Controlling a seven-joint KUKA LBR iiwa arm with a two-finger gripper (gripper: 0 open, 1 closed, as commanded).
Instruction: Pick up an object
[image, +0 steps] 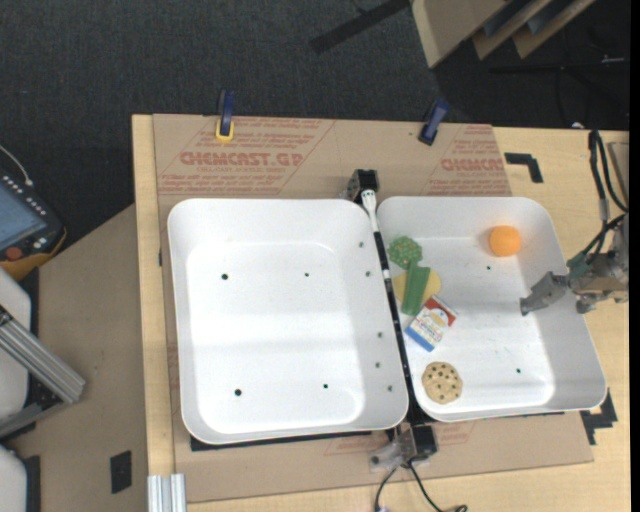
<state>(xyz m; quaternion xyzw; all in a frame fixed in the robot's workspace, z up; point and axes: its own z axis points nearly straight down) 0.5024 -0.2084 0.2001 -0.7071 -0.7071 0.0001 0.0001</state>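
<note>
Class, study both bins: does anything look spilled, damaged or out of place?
Nothing stands out. In the right bin, the orange ball, broccoli piece, green-and-yellow item, small packet and cookie all lie inside the rim. The gripper sits near its right wall.

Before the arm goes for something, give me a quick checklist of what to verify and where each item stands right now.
1. Objects available in the right bin: ok. An orange ball, a green piece, a yellow and green item, a small packet and a cookie lie there.
2. Tool over the right bin: ok, near its right side.
3. Tool holding something: not ok, nothing shows at it.
4. Isolated target: ok, the orange ball lies apart from the rest.
5. Clustered items by the divider: not ok, the yellow and green item touches the packet.
</note>
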